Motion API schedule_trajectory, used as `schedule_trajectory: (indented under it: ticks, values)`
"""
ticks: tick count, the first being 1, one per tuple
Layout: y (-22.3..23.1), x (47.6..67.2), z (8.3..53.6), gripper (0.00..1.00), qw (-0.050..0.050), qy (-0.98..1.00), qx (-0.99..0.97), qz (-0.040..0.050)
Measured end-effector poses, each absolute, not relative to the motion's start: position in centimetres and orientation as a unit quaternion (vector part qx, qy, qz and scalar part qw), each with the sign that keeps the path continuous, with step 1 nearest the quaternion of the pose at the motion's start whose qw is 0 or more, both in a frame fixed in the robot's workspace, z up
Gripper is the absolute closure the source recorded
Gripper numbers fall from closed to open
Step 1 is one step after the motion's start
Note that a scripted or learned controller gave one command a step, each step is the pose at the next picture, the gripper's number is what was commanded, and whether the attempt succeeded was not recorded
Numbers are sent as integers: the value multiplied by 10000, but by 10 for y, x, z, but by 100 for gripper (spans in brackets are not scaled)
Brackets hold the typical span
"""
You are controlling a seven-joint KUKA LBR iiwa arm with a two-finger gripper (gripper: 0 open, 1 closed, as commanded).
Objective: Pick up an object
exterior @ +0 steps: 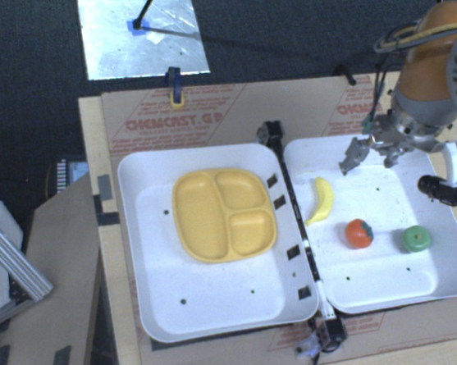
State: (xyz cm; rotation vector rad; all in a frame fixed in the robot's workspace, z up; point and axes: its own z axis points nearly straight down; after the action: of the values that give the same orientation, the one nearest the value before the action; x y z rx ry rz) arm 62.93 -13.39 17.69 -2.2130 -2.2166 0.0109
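Nothing's grabbed yet: two-finger gripper point(371, 153) hangs spread apart and empty over the right white bin point(447, 279), with the yellow banana point(323, 199) nearby, waiting to be picked.

Left shallow plastic bin point(165, 309): plain white, a few small dark dots on its floor.
Right shallow plastic bin point(390, 286): the same white.
Three-compartment plastic tray point(222, 214): mustard yellow throughout.
Curved banana point(322, 199): bright yellow.
Round tomato-like fruit point(358, 233): red-orange with a dark green top.
Small round green fruit point(415, 238): solid green.
Cardboard sheet under the bins point(204, 114): pale tan, printed with red lettering.
Arm's band above the wrist point(440, 23): orange, on grey metal.
Two-finger gripper point(371, 154): grey.
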Motion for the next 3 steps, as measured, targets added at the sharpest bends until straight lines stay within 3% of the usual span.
schedule_trajectory:
  ticks: [1, 3]
  values:
    - [-134, 632, 185, 0, -5, -7085, -7057, -4]
    - [-133, 632, 91, 0, 7, -7076, -7066, 8]
